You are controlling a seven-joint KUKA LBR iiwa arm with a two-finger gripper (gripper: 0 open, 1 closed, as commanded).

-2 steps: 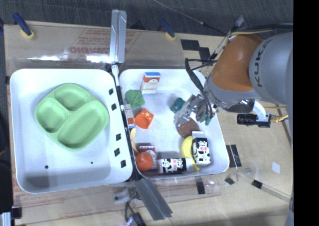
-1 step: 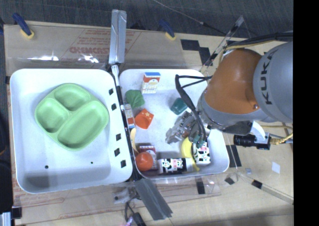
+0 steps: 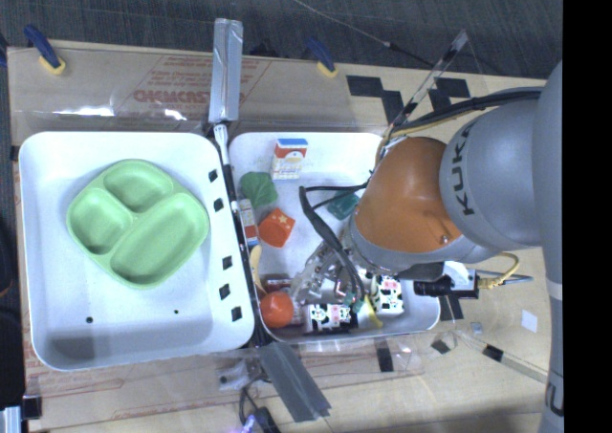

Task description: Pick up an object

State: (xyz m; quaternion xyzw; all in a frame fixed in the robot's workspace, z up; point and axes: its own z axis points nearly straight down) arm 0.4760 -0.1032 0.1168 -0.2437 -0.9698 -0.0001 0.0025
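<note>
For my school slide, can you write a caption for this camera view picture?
Robot arm's gripper reaches into the right bin of small objects, while a green divided plate sits in the left bin.

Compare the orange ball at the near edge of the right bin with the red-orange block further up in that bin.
The orange ball is round; the red-orange block has flat faces and corners. The ball lies by the bin's near wall beside the hand; the block sits mid-bin, just below a green piece. Both lie in the right bin.
</note>
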